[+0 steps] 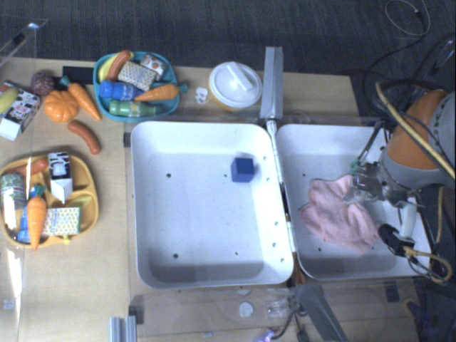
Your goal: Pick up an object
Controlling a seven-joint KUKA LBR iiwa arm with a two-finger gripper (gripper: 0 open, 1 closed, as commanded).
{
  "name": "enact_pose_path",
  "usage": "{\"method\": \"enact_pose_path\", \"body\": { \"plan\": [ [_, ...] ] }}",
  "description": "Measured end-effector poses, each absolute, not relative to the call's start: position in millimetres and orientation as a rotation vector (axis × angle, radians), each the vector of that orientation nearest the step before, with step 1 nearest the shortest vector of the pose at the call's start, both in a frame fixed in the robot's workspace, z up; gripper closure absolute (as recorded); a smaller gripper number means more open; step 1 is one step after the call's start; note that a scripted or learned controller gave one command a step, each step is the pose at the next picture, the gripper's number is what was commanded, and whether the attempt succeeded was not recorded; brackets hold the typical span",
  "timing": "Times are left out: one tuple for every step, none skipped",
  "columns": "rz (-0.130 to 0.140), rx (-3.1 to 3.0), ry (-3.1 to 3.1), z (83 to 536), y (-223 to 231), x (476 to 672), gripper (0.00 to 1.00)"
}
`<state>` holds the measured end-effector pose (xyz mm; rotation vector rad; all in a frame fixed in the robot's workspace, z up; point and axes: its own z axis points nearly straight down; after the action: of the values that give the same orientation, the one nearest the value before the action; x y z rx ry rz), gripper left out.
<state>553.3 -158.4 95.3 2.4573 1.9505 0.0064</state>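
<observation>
A pink cloth (pixel 335 214) lies crumpled in the right bin (pixel 313 144), toward its right side. My gripper (pixel 360 185) is low over the cloth's upper right edge, right at the fabric; the grey arm with its orange band comes in from the right. A small blue cube (pixel 243 169) sits in the left bin (pixel 178 212), near that bin's upper right corner, well apart from the gripper.
A metal divider post (pixel 270 84) stands between the bins at the back. Behind the left bin are a white lidded bowl (pixel 236 85) and a blue basket (pixel 135 84) of toy food. A yellow tray (pixel 46 199) of toys and loose toy vegetables lie at far left.
</observation>
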Motion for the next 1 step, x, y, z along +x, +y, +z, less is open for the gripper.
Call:
{"method": "enact_pose_path", "body": {
  "plan": [
    [0.016, 2.18, 2.238, 91.6, -162.4, 547.2, 0.0]
  ]
}}
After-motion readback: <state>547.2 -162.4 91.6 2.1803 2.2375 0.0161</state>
